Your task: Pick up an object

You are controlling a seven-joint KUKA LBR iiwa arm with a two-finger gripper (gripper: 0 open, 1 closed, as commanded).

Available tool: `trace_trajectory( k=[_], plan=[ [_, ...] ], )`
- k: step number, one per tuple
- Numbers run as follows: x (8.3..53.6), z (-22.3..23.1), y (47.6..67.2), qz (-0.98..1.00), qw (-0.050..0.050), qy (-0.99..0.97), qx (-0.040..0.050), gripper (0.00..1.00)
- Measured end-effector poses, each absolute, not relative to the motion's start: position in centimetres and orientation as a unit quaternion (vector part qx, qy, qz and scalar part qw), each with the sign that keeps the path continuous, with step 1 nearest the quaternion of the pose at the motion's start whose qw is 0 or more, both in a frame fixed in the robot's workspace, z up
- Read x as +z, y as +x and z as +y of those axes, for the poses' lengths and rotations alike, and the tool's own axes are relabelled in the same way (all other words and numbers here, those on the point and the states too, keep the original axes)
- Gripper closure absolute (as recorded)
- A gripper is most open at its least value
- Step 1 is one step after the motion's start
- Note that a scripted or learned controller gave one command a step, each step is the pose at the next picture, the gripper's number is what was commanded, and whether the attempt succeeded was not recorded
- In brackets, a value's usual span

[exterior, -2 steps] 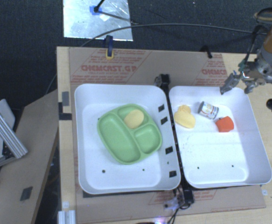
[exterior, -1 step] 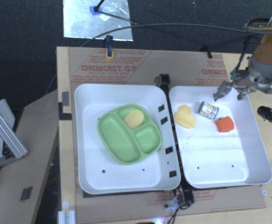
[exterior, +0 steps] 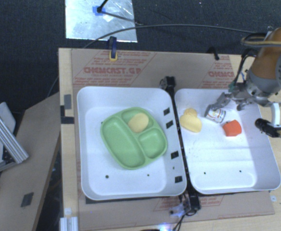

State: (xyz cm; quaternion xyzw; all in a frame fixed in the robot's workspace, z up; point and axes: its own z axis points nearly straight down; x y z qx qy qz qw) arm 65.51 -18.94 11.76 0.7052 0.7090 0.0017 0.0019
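While the grey two-finger gripper [exterior: 216, 110] is lowered into the right white bin [exterior: 236, 177], a small clear, jar-like object [exterior: 216, 114] appears clasped at its fingertips, though blur obscures this. A yellow lump [exterior: 190, 121] and an orange block [exterior: 232, 128] are seen nearby.

Bench [exterior: 106, 66] under two white bins [exterior: 89, 129]
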Motion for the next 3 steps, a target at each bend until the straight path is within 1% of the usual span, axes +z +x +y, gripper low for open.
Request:
trace_trajectory(
  k=[1, 2, 3],
  plan=[
    [11.2, -19.1, 66.2, 0.709, 0.011, 0.705, 0.0068, 0.0],
    [12.3, -18.9, 66.3, 0.711, 0.012, 0.703, 0.0084, 1.0],
    [18.8, -19.3, 66.2, 0.709, 0.004, 0.705, 0.0019, 1.0]
  ],
)
